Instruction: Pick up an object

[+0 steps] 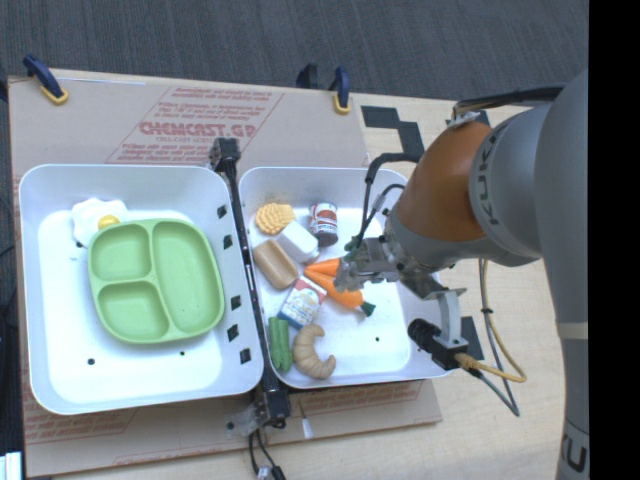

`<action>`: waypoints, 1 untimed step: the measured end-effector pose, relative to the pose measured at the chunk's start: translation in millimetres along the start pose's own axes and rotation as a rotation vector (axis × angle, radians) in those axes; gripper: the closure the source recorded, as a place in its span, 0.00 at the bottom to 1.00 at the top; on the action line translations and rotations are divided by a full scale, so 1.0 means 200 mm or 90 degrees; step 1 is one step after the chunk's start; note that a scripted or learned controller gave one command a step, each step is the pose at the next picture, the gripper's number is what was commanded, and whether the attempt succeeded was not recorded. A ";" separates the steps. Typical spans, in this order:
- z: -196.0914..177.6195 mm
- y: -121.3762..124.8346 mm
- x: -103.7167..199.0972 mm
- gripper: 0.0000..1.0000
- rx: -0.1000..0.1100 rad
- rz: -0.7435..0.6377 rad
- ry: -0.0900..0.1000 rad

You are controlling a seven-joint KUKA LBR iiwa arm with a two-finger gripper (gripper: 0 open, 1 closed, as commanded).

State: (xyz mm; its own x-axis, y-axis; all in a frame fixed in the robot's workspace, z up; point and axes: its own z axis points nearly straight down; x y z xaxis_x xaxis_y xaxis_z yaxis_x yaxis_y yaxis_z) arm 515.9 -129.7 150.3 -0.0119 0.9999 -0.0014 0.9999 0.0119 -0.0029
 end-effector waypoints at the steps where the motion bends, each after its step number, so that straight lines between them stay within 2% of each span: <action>1: 0.00 0.00 0.00 0.00 0.000 0.000 0.000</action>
State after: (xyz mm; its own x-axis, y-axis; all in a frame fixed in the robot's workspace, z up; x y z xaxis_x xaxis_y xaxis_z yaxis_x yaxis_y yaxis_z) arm 515.9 -129.6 150.2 -0.0123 0.9999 -0.0017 0.9999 0.0123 -0.0027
